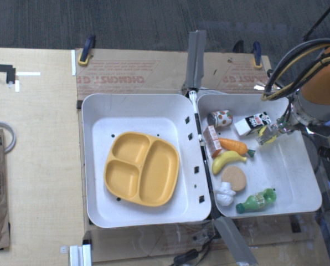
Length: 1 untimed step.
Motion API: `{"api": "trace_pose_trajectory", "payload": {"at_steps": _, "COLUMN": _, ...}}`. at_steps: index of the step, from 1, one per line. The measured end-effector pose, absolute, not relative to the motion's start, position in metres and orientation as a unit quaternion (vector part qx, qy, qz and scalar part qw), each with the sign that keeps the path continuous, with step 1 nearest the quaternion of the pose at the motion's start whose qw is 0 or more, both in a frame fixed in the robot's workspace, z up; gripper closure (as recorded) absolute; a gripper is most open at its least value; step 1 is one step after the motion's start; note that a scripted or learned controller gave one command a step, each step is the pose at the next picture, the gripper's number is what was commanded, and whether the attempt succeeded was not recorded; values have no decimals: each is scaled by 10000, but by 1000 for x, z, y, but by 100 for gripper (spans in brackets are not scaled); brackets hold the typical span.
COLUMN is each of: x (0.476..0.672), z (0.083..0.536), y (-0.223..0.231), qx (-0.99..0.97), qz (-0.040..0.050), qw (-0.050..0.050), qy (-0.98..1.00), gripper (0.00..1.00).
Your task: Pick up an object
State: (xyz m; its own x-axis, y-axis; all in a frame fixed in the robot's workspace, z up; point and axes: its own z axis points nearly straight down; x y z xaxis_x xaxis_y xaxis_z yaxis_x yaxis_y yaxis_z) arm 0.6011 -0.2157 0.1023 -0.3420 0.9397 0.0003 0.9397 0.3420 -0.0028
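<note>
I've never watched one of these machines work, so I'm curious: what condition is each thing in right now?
yellow divided plate: flat in the left bin, nothing in its compartments
green bottle: lying on its side
banana: lying flat, touching the carrot
carrot: lying flat
small can: tipped on its side
hand: low over the right bin, beside the black-and-white box

Two white bins [90,165] sit side by side. One yellow divided plate [142,168] lies in the left bin. The right bin holds one carrot [232,145], one banana [228,159], one green bottle [256,200], one small can [221,118], one brown packet [211,141], one round cookie [234,178], one garlic bulb [225,194] and one black-and-white box [251,123].
</note>
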Motion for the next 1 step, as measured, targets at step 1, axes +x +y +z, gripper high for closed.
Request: {"api": "trace_pose_trajectory", "payload": {"at_steps": 1, "x": 645, "z": 193, "y": -204, "qx": -6117, "qz": 15, "qw": 1, "qy": -7911, "gripper": 100}}
